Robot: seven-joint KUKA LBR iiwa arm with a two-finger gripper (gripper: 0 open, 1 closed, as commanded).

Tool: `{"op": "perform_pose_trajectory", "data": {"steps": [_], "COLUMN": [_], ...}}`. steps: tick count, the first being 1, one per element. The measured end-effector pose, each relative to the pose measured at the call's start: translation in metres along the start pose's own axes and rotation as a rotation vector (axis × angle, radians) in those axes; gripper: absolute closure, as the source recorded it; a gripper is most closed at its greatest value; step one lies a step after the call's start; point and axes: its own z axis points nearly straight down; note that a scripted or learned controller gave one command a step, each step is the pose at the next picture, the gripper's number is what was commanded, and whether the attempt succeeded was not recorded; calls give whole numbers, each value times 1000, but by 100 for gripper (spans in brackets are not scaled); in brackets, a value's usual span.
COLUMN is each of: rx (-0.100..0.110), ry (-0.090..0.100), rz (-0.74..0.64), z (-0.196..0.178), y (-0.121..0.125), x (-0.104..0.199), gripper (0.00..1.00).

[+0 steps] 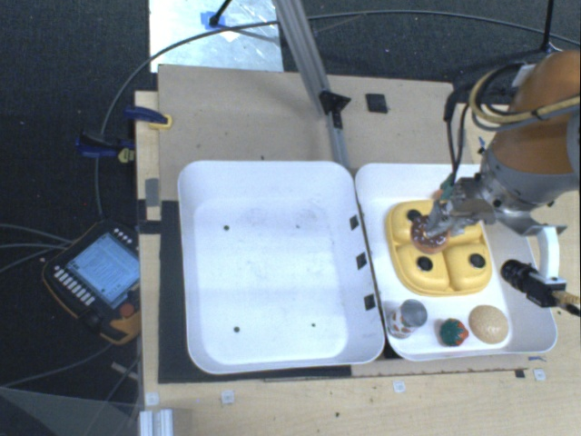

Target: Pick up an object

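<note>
We see the arm (pixel 536 125) coming in from the right edge of the frame, its orange band in the upper right, and its gripper (pixel 434 230) lowered into the right bin (pixel 381 189), in the right half of the frame. The gripper sits directly over a yellow moulded object (pixel 454 266) with four rounded lobes and dark dots, which lies in the middle of that bin. The gripper's tip appears to touch or nearly touch the yellow object's upper left part, where a small brownish ring-like spot shows; we cannot tell whether this belongs to the gripper or to an item beneath it. We cannot tell whether the gripper is released or clenched, since its tip is too small and too blurred against the yellow surface, and nothing can be seen grasped. Along the bin's lower edge, below the yellow object, lie three small things in a row: a small grey and white object (pixel 406 317) at the left, a green and orange ball (pixel 453 331) in the middle, and a beige egg-shaped object (pixel 488 323) at the right, each apart from its neighbour. The left bin (pixel 195 243) fills the centre of the frame beside the right one. At the far left, off the bench, lies a handheld control pendant (pixel 95 275) with a lit screen.
</note>
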Motion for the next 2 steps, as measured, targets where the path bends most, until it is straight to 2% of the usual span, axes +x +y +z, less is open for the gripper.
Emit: {"op": "perform_pose_trajectory", "data": {"steps": [1, 2], "rx": [2, 1], "ry": [1, 1], "rz": [0, -1], "z": [14, 8], "y": [-4, -7], "x": [57, 110], "gripper": [100, 100]}}
